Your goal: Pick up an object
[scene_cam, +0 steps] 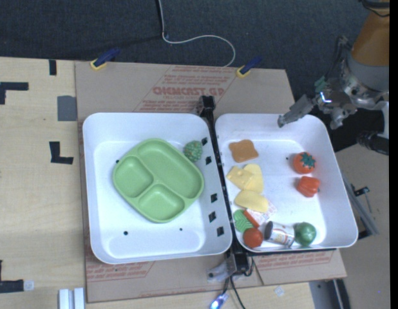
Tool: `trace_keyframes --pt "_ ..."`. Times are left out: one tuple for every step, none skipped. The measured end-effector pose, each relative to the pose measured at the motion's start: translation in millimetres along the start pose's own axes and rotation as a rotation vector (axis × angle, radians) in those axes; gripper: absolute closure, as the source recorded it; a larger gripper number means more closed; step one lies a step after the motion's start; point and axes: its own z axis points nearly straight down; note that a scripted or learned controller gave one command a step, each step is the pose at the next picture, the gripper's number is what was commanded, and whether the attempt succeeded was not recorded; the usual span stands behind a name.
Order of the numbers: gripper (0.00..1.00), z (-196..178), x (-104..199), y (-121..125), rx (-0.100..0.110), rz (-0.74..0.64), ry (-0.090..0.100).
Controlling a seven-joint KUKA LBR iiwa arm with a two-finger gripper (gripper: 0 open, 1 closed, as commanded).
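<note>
A green tray (158,179) lies in the left bin (99,172), a green ball (194,150) at its far right corner. The right bin (337,192) holds toast (243,150), cheese (245,177), a tomato (303,162) and a pepper (308,186). The gripper (293,116) hovers over its far right corner; how wide it stands, I cannot tell.

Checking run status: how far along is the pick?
Done: nothing visibly lifted. In hand: the end effector sits over the right bin's top edge, with nothing between its fingers. Left: descend, grasp an item, perhaps the tomato, and raise it. The green tray lies in the left bin.
</note>
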Motion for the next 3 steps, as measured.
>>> trace_keyframes --pt "0.0 -7 1 2 -0.011 -0.003 -0.002" --pt "0.0 56 -1 -5 -0.006 -0.003 -0.001" --pt "0.0 110 9 0 -0.007 -0.004 -0.001"
